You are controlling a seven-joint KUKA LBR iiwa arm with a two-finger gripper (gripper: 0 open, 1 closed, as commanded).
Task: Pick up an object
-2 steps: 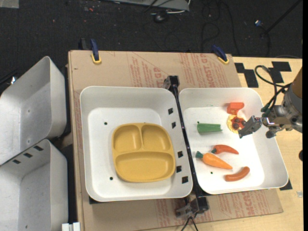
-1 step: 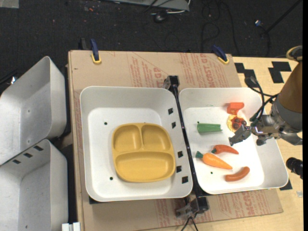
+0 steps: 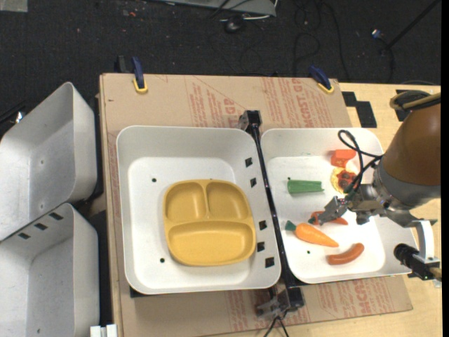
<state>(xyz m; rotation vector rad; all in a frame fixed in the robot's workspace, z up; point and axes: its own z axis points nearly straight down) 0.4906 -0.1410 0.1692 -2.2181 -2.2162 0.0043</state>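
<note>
Right white bin (image 3: 365, 267) holds the toys. Orange plastic carrot (image 3: 316, 235) with a green stub at its left end lies in the lower middle, long axis running left-right and dipping a little toward the right, pointed tip to the right, green end toward the divider. Surface smooth, glossy, tapered.

Red-orange plastic sausage (image 3: 345, 254) lies just beside it at lower right, slightly curved, long axis rising toward the right. Green plastic wedge-like piece (image 3: 305, 186) sits above, long axis horizontal, well apart from the carrot. Small red and orange toy pieces (image 3: 343, 159) cluster at the upper right, partly behind black cables.

Gripper (image 3: 335, 213) hangs over the bin just above the carrot's right half, near a small red item at its tip; too dark and cluttered, so cannot tell how it is set or whether anything is gripped. Grey arm with orange band (image 3: 419, 156) enters from the right.

Left white bin (image 3: 133, 188) holds a yellow three-compartment plastic tray (image 3: 209, 222), centred.

Cardboard sheet (image 3: 203, 97) under both bins carries red printed lettering, upside down and not readable. Two white tubs (image 3: 42, 195) sit at far left.
</note>
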